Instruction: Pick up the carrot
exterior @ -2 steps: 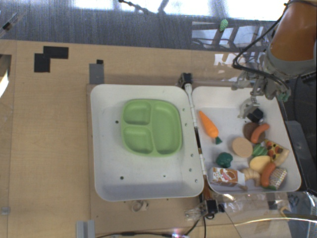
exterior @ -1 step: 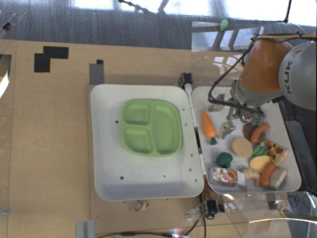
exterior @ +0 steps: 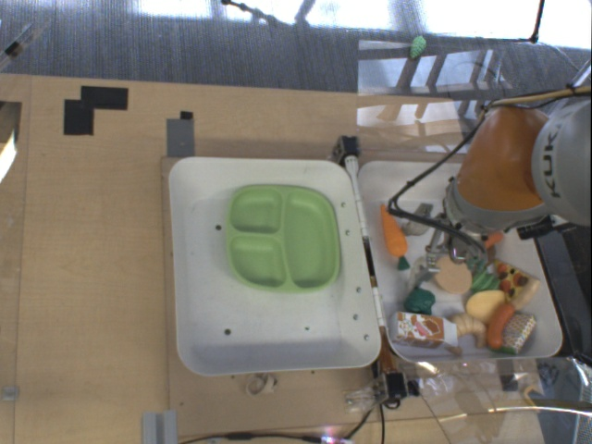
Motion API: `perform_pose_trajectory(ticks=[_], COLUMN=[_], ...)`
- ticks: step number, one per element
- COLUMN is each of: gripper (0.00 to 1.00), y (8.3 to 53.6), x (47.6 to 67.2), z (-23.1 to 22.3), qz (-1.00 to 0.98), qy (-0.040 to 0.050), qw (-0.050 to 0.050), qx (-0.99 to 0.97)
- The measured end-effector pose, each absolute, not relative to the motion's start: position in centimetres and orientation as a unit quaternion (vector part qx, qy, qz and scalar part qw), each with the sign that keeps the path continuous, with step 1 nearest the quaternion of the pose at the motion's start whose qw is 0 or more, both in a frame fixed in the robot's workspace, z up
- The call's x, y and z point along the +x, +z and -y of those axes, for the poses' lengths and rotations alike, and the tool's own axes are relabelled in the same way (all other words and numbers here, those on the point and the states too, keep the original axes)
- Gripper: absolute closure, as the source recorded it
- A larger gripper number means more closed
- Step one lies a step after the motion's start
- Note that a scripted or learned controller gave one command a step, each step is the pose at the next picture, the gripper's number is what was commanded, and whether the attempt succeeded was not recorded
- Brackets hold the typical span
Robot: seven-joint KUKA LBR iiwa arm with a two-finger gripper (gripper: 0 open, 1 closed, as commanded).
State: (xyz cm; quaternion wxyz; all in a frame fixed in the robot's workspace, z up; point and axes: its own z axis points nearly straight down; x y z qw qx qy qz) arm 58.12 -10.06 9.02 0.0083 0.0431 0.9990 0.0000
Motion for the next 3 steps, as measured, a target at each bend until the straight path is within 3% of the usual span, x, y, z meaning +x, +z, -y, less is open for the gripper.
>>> perform_pose_trajectory(ticks=[1, 2, 3], gripper=[0.00, 0.00, 1.00], y=[8.9, 8.9, 10.2], x=[60.1, 65.6, 66.3], z=[9.0, 9.4, 9.1], qz=[-0.966, -0.931, -0.933], qy=[0.0013, -0.0022, 0.0010], qw=[0.007, -0.004, 0.008], qx=[0.258, 0.365, 0.360])
